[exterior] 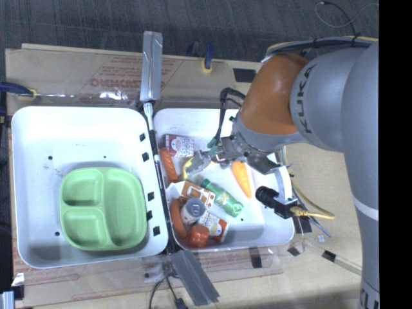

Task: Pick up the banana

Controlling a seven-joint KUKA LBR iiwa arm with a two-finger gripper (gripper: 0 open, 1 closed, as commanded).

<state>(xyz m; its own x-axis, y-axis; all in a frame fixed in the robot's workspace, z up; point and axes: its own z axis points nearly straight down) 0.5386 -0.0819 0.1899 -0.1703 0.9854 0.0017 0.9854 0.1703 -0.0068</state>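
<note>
The banana [188,168] shows as a short yellow piece in the upper left part of the right bin [257,234], partly hidden under the gripper. My gripper [205,158] reaches in from the right, low over the bin, with its tip right at the banana. The arm's orange band [273,98] and grey wrist cover the bin's upper right part.
Around the banana lie a red and white packet [180,145], an orange sausage-shaped toy [168,164], a carrot [242,178], a green bottle [223,199], an orange carton [193,190], a can [194,208] and a tomato [198,237]. The left bin [38,127] holds a green divided plate [103,208].
</note>
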